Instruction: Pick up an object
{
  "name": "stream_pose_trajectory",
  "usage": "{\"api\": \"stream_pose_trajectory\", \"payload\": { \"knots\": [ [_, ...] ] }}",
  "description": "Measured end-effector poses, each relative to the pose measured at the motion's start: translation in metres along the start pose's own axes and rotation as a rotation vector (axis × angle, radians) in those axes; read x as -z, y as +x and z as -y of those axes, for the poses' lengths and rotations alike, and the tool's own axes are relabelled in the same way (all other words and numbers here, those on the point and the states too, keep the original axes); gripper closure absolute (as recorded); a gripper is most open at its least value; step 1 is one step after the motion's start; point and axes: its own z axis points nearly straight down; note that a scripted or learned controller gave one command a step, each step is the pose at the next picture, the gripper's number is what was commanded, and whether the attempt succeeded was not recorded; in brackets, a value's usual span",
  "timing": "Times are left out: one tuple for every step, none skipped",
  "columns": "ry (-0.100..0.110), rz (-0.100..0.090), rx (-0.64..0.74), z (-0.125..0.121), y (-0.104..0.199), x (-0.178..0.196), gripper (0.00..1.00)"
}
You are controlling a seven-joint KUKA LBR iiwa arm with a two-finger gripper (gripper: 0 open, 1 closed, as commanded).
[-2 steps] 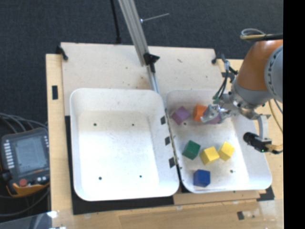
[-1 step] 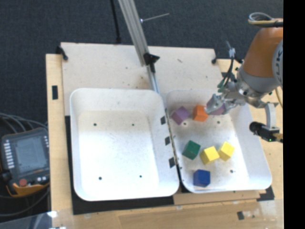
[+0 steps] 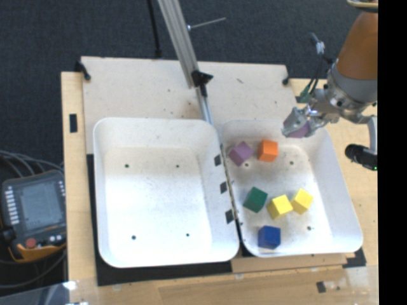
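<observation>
The end effector (image 3: 299, 126) hovers at the right bin's (image 3: 340, 199) 1 o'clock rim; its state I cannot tell; the orange cube (image 3: 268, 150) lies at its 8 o'clock.

The arm (image 3: 356, 56) has a broad orange band shaped like a tapering sleeve, wider at the top and narrowing toward the wrist, with a pale rim at its upper end. Below the band sits a grey metallic wrist section, rounded and ring-like, with lighter highlights. Thin cables, one greenish, run along the wrist's left side, and a small grey stub sticks out above them. The claw (image 3: 297, 127) is a compact grey-silver piece with a faint purplish tint at its tip.
</observation>
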Motion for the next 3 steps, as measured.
{"api": "stream_pose_trajectory", "payload": {
  "knots": [
    [0.009, -0.003, 0.002, 0.007, 0.051, -0.017, 1.00],
    [0.010, -0.003, 0.002, 0.022, 0.098, -0.027, 1.00],
    [0.010, -0.004, 0.004, 0.022, 0.160, -0.033, 1.00]
  ]
}}
